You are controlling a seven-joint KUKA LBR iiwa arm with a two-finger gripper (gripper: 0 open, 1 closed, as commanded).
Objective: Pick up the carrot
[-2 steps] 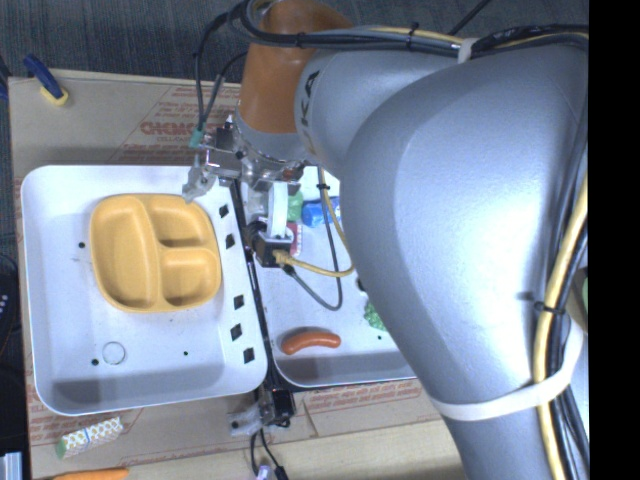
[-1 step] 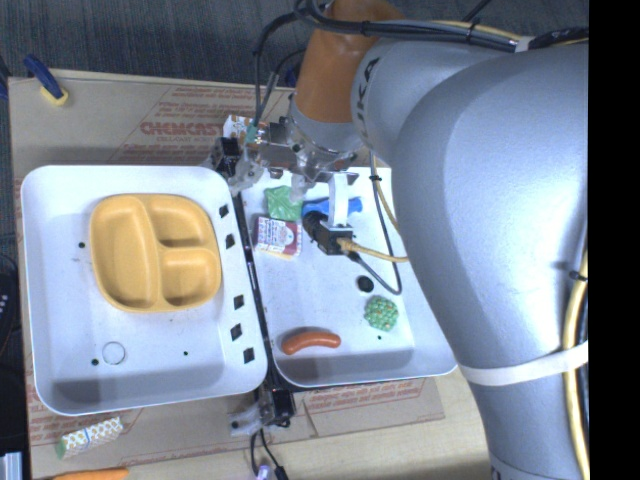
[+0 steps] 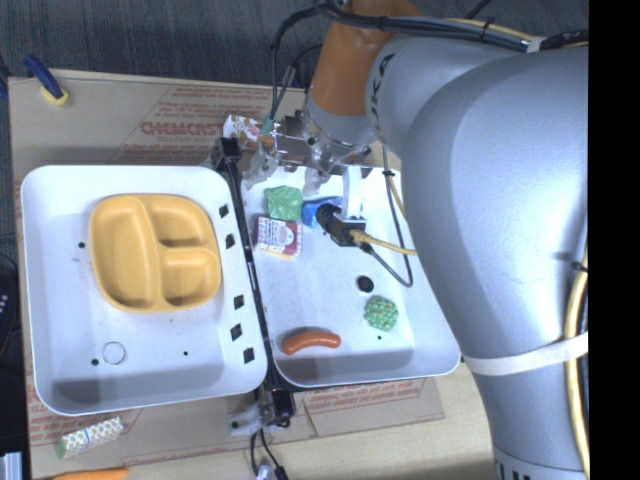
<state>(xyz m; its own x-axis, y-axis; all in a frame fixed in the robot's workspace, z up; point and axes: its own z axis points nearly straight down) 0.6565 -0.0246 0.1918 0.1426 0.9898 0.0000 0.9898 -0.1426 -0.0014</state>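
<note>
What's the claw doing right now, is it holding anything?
Claw: cannot be told. It hangs over the far end of the right bin, well away from the carrot.

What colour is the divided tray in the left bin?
Yellow. The divided tray shows plainly in the camera view, lying in the left white bin.

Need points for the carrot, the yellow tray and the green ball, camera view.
carrot point(image 3: 310, 342): camera view, middle of its orange body, right bin's near edge.
yellow tray point(image 3: 128, 251): camera view, floor of its large left compartment, left bin.
green ball point(image 3: 381, 313): camera view, centre of its bumpy top, right bin.
</note>
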